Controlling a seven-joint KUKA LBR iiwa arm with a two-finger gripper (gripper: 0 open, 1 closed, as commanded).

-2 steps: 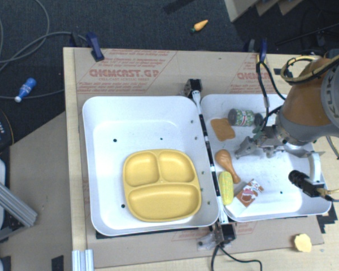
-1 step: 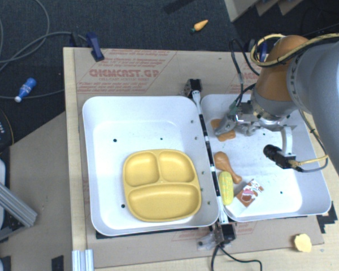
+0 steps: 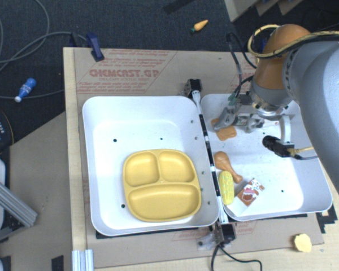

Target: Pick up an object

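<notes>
My gripper (image 3: 233,119) hangs low over the far left part of the right bin (image 3: 305,199). Directly under and in front of it lies an orange-brown toy piece (image 3: 226,132), and the metal tip seems to touch or nearly touch it. Nearer the camera, along the bin's left wall, lie a toy drumstick (image 3: 222,162) and a yellow corn cob (image 3: 226,186). A small red and white packet (image 3: 250,192) rests to the right of the corn. The grey arm with its orange band (image 3: 282,44) comes in from the upper right.
The left bin (image 3: 101,129) holds a yellow divided plate (image 3: 161,184). A black clip (image 3: 193,86) sits at the bins' far junction. A yellow scrap (image 3: 302,242) lies on the bench at the front right. A blue bottle (image 3: 25,88) lies on the floor to the left.
</notes>
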